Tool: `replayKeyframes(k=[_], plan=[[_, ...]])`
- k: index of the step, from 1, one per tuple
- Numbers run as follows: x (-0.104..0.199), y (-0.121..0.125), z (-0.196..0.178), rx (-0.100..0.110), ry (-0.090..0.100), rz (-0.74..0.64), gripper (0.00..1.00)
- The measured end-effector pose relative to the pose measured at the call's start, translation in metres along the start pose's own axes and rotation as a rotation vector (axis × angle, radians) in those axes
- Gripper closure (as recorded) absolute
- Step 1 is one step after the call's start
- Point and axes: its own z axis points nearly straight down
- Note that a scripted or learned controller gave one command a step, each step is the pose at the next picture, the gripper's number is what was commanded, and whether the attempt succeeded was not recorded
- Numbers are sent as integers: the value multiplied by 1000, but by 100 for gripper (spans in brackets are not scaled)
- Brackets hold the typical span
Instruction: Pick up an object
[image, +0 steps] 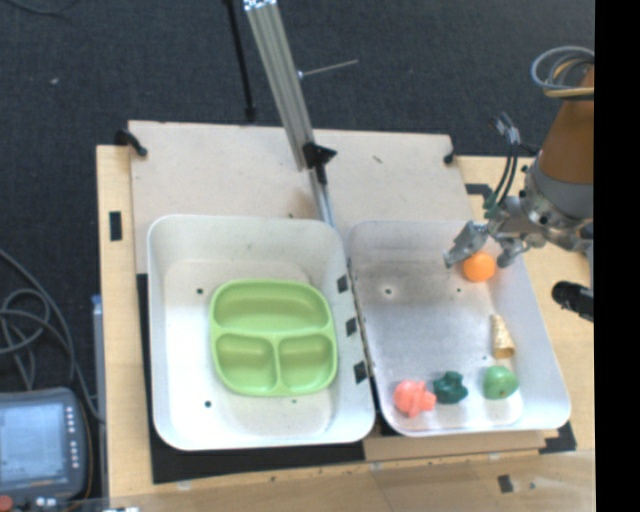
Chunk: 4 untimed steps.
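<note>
An orange ball (480, 267) lies in the upper right part of the right bin (420, 300). My gripper (490, 250) hangs right over it, open, with its grey fingers (464, 245) spread wider than the ball. The ball shows just below and between the fingertips, nearer the left one, and I cannot tell whether they touch it. Along the bin's near right side lie a tan cone (500, 337), a green ball (499, 381), a dark green toy (450, 387) and a salmon-pink toy (413, 397).
The left bin (180, 300) holds a light green divided plate (272, 336). A metal pole (290, 100) slants up from between the bins at the back. The right bin's middle is bare and scuffed.
</note>
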Motion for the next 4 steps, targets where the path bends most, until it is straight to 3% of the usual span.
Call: replayKeyframes(k=[1,4], plan=[[0,0,0,0,0,0,0],[-9,-10,148,5,0,5,0]])
